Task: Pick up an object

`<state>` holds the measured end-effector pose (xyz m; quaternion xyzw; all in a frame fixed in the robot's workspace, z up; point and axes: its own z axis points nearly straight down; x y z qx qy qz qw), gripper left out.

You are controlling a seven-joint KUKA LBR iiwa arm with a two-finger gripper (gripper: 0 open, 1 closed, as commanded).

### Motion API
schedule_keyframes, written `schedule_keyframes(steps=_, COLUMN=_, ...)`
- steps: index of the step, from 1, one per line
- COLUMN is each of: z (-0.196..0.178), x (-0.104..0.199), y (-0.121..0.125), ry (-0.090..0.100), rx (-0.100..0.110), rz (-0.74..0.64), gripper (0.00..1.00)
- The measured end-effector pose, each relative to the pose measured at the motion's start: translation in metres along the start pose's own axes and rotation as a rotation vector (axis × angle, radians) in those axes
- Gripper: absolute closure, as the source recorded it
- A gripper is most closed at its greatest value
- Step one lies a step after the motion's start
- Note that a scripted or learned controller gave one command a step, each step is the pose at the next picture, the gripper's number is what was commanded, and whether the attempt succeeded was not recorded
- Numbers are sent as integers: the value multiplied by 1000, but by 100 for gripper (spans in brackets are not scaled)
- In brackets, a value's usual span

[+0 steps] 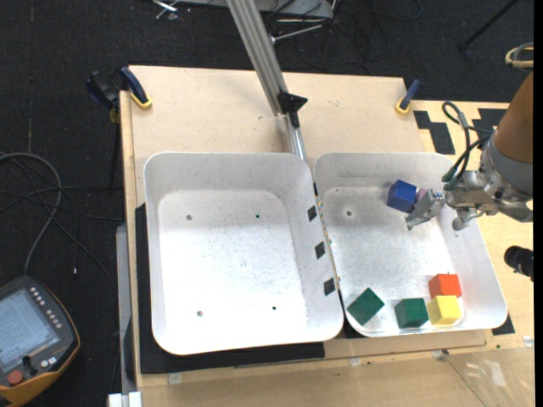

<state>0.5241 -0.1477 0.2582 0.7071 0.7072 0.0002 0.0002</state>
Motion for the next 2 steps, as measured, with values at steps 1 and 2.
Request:
schedule_keyframes(steps=1, z=-25, x=30, y=12, ry=0, rx=-4, rz=-6, gripper=0)
schedule_keyframes(steps=2, z=6, x=-68, y=25, ry=-6, rx=0, rz=7, gripper=0)
